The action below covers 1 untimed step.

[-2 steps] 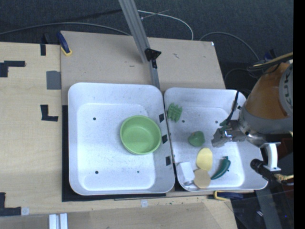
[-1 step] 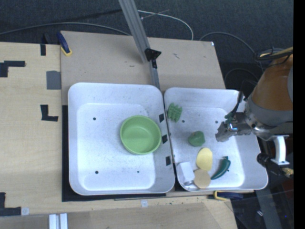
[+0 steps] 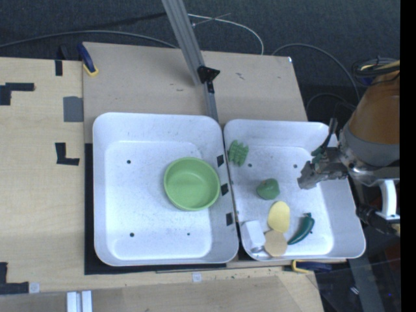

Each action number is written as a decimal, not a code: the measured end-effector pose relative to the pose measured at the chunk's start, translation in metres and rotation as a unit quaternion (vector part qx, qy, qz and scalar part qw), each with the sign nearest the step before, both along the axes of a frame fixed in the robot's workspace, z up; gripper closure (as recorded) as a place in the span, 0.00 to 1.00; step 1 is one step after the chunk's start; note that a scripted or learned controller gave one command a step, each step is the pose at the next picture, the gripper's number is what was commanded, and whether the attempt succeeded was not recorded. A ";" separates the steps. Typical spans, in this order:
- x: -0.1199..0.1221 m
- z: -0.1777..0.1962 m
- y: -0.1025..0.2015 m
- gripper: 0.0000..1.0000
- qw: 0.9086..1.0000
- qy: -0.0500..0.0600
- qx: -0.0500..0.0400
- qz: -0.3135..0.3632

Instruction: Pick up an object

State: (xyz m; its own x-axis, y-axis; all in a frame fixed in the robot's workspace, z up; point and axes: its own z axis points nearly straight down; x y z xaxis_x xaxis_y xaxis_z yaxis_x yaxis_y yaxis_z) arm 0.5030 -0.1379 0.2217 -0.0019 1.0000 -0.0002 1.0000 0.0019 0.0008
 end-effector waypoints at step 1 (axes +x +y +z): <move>0.023 0.010 0.052 1.00 1.000 0.000 0.001 0.003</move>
State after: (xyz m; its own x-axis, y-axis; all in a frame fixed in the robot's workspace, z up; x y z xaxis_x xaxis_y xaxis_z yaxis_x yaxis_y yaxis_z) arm 0.5258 -0.0863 0.2321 -0.0075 1.0000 0.0017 1.0000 0.0075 0.0000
